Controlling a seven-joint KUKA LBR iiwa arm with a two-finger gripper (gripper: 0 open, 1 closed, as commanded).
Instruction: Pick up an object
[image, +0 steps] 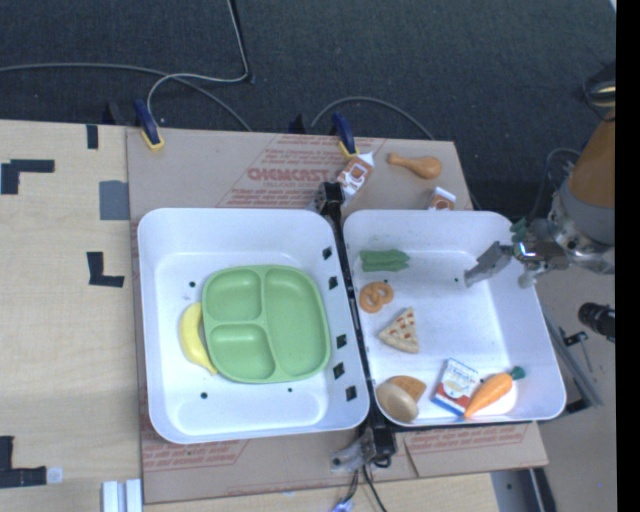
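The right bin (520, 330) holds several toy foods: a green pod (385, 261), a pretzel (377, 296), a pizza slice (401, 331), a bread roll (401, 395), a small box (457, 386) and a carrot (490, 391). My gripper (500, 274) hangs over the bin's upper right part, open, with nothing between its fingers. It is to the right of the green pod and well above the carrot. The grey arm (590, 195) comes in from the right edge.
The left bin (160, 290) holds a green divided plate (267, 323) with a banana (193, 338) tucked against its left side. Behind the bins on the cardboard lie a toy drumstick (415, 164), a small packet (354, 175) and an orange item (440, 200).
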